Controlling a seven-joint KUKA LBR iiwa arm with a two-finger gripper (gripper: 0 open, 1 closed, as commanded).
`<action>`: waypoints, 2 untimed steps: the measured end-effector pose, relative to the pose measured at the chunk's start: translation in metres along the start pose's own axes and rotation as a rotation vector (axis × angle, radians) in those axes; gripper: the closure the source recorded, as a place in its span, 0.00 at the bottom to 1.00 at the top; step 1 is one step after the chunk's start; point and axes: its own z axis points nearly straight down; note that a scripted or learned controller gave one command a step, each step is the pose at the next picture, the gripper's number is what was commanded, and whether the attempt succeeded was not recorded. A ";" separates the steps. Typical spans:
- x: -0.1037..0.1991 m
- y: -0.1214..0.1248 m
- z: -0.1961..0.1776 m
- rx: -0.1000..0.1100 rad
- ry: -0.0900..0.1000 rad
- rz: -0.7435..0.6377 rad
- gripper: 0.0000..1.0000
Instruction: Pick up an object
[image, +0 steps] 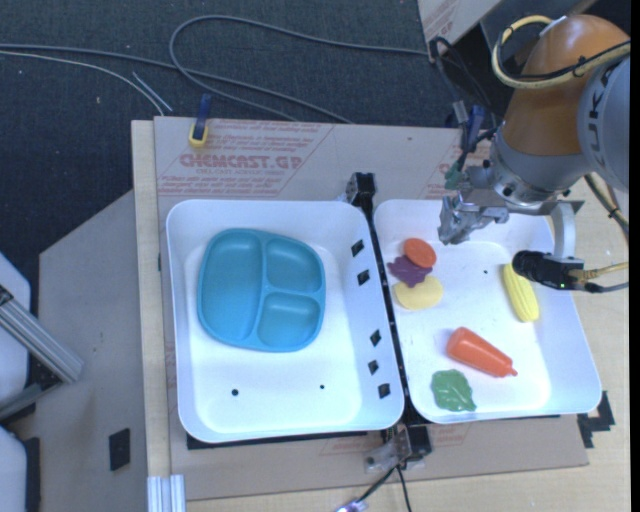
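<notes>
My claw hangs over the right bin, at one o'clock from the orange piece; how wide it stands I cannot tell. Purple and yellow pieces cluster under the orange one. Corn lies at three o'clock, carrot and green leaf toward five. A blue tray sits in the left bin.

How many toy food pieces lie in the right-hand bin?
6. An orange piece, a purple one and a pale yellow one cluster near the divider; corn lies right; a carrot centre; a green leafy piece in front. The arm may hide others.
</notes>
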 end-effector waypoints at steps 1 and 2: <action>0.054 -0.005 -0.006 -0.001 0.000 -0.001 1.00; 0.103 -0.011 0.006 0.001 0.000 0.000 1.00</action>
